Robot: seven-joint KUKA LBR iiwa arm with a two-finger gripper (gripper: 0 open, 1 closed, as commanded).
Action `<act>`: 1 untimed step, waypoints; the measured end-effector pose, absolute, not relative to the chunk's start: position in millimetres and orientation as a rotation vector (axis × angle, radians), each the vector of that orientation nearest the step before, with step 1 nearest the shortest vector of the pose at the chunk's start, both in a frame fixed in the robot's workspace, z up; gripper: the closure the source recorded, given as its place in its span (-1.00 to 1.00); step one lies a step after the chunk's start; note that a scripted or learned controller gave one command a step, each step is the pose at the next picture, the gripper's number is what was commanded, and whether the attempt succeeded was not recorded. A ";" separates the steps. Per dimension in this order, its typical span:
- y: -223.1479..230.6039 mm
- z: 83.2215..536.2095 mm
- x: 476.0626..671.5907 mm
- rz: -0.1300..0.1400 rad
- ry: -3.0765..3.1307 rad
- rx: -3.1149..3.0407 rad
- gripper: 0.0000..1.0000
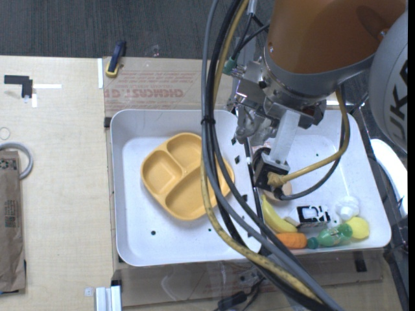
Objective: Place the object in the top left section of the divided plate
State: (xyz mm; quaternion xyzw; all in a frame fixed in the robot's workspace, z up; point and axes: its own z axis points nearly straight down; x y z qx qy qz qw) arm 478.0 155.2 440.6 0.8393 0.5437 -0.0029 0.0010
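Hangs over the middle of the white bin (123, 193), just right of the divided plate (185, 177): the hand (251, 136), half hidden behind a bundle of black cables (211, 141). Cannot tell whether open, closed or gripping anything, and nothing visibly carried. Cannot tell either which piece counts as the object. Likeliest candidates are heaped in the bin's near right corner, touching or just beside one another: a banana (275, 216), a carrot (292, 240), a green piece (327, 238), a yellow fruit (357, 229), a white piece (347, 207) and a small black-and-white item (311, 214). All below and to the right of the hand. Banana nearest, with its long axis running from upper left to lower right and its upper tip close under the wrist. Plate on the opposite side, to the left, lying flat and turned at a slant, with two small sections toward the upper left and the large section (192, 194) toward the near right. Top left section (160, 167) judged to be the small one farthest from the hand, though with some doubt against its neighbour (188, 149). Probably calls for two legs in opposed directions: down and right to the heap, then back left across the large section and its ridge. Single arm reaching from the right, so target at the far end of the reach.
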 end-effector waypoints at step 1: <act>112.2 419.7 477.9 -0.007 0.792 3.037 1.00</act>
